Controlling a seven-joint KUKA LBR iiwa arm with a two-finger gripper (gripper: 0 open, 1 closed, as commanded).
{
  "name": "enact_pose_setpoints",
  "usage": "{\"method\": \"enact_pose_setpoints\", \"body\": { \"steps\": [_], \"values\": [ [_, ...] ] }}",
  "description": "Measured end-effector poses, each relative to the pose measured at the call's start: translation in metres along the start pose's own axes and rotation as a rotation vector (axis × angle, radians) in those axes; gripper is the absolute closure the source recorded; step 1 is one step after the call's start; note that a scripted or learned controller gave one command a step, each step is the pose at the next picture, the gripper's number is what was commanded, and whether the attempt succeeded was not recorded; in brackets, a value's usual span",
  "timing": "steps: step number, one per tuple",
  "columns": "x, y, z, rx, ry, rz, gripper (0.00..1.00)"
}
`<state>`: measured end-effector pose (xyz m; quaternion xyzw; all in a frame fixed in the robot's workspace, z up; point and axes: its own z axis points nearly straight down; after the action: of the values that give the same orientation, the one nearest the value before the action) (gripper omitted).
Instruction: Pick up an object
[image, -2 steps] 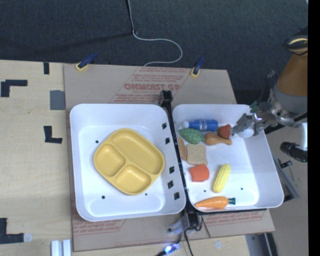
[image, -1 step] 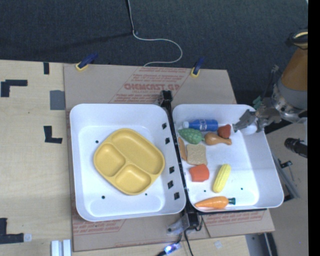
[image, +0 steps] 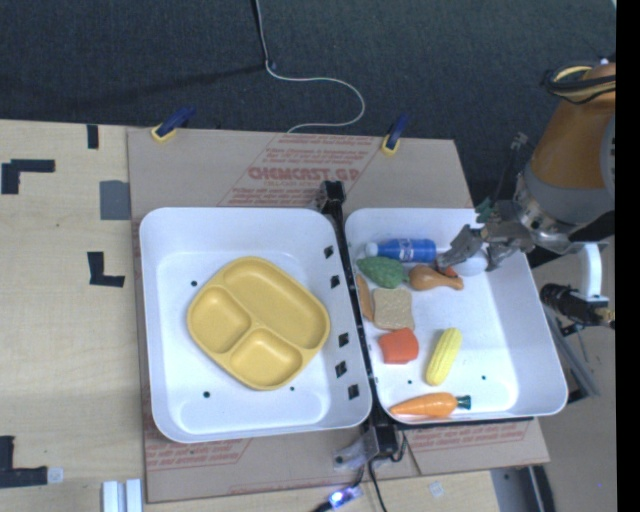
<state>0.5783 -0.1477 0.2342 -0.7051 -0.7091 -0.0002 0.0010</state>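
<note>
A: What sat in the two bins on the counter (image: 60, 300)?

B: The left bin (image: 170, 240) held a yellow plastic tray (image: 258, 322) with three rounded compartments; the right bin (image: 520, 330) held toy food; a blue and white bottle (image: 403, 249) lay along the far wall, a green leafy piece (image: 384, 271) just beside it, a tan bread slice (image: 392, 309) below that, then a red-orange block (image: 399, 346), a yellow corn cob (image: 443, 356) and an orange carrot (image: 428, 405) near the front wall

A: And their surfaces?

B: Smooth and glossy, mostly; the corn looked ribbed; a brown drumstick-shaped piece (image: 437, 279) lay beside the green one

A: The end effector (image: 470, 250)?

B: It hung low over the right bin's far right corner, just above the drumstick; whether it was apart or together I could not tell; nothing showed as held
</note>
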Motion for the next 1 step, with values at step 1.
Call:
{"method": "enact_pose_setpoints", "body": {
  "steps": [1],
  "values": [
    [0.0565, -0.0166, -0.0030, 0.002, 0.000, 0.000, 1.00]
  ]
}}
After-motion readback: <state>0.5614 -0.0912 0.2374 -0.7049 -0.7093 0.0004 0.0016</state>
